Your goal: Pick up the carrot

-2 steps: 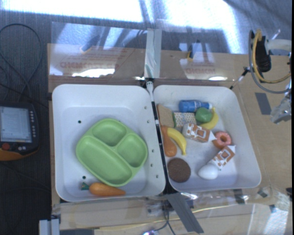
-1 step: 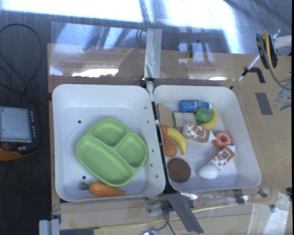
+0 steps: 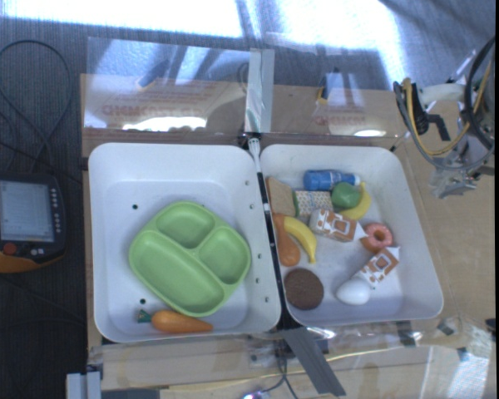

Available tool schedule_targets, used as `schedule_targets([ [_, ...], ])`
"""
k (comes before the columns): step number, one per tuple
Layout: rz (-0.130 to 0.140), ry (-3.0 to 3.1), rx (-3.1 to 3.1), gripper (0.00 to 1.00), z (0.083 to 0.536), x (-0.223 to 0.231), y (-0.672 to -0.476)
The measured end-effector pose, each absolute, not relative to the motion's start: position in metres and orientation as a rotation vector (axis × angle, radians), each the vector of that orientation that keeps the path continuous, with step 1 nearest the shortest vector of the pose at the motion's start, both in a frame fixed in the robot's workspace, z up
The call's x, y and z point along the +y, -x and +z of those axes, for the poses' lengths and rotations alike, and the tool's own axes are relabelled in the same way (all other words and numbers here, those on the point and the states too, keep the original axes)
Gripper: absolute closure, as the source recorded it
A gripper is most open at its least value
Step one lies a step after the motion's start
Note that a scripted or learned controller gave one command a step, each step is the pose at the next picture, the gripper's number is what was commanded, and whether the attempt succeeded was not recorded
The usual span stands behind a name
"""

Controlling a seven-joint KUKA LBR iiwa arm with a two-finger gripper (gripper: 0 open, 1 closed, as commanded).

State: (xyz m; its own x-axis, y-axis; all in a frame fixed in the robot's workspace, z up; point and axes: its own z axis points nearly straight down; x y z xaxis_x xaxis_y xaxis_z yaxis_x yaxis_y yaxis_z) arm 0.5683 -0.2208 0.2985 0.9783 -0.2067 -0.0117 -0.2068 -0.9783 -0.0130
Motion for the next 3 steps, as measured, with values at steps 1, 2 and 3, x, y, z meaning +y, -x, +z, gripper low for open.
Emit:
schedule_targets([
  [1,0.004,3.115,0.306,1.0,0.285,-0.193,-0.624],
  [2,-0.014,3.118,0.318,1.0,0.381,-0.223,-0.642],
  [3,0.017,3.114,0.315,1.0,0.271,-0.22,-0.668],
])
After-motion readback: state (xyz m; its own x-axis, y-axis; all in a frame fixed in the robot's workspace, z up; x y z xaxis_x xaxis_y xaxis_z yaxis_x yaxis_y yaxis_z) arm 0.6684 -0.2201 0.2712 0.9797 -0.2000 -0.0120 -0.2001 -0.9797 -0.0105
